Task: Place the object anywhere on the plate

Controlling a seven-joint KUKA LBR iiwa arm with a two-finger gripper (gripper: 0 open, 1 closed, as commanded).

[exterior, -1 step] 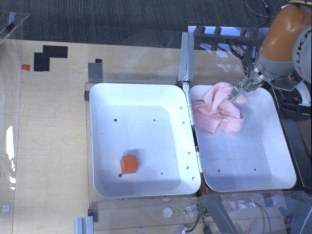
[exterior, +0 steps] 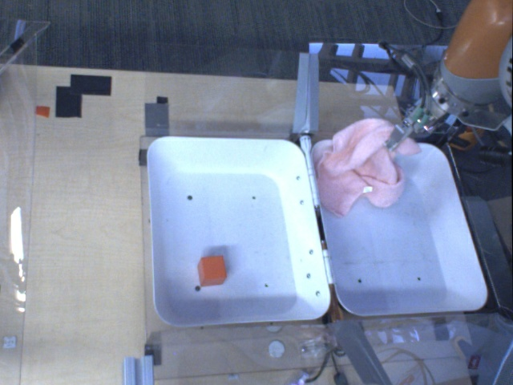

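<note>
A crumpled pink cloth (exterior: 357,171) lies in the far left corner of the right bin (exterior: 417,279), and its left edge reaches the divider between the bins. My gripper (exterior: 398,140) comes in from the upper right and is shut on the cloth's upper right fold, which rises in a peak toward it. The rest of the cloth drapes down onto the bin floor. A small orange cube (exterior: 212,270) sits on the floor of the left bin (exterior: 240,175), near its front left.
The grey arm with its orange band (exterior: 481,30) hangs over the right bin's far right corner, with cables behind it. A metal post (exterior: 304,95) stands at the far end of the divider. Black and orange markers (exterior: 76,95) lie on the bench at far left.
</note>
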